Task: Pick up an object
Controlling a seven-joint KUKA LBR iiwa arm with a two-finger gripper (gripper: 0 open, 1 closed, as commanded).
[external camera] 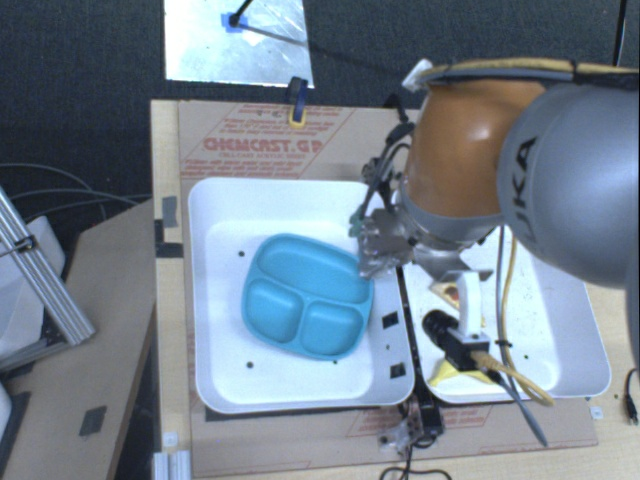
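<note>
Nearest the camera, right of the plate (pixel 300 303) and a little nearer than it, a yellow scrap (pixel 446 374) lies in the right bin (pixel 592 373). A small white and orange item (pixel 446 290) sits in that bin too, level with the plate's right side.

The plate itself is blue with three compartments. It lies flat on the floor of the left bin (pixel 215 373), roughly in the middle, and shows no sign of being lifted.

The claw (pixel 368 258) is low at the plate's far right edge, close beside the rim where the two bins meet. Whether it is apart, together or clamped on the rim I cannot tell, because the wrist hides it from above.

Beyond the plate, a printed cardboard sheet (pixel 262 136) covers the table (pixel 110 268), with a silvery sheet (pixel 235 28) farther back.

As I judge it, the reach to the plate is made, but no grasp is proven. Closing firmly on the rim and lifting the plate clear are what remain. A thin, sloped rim may slip.
</note>
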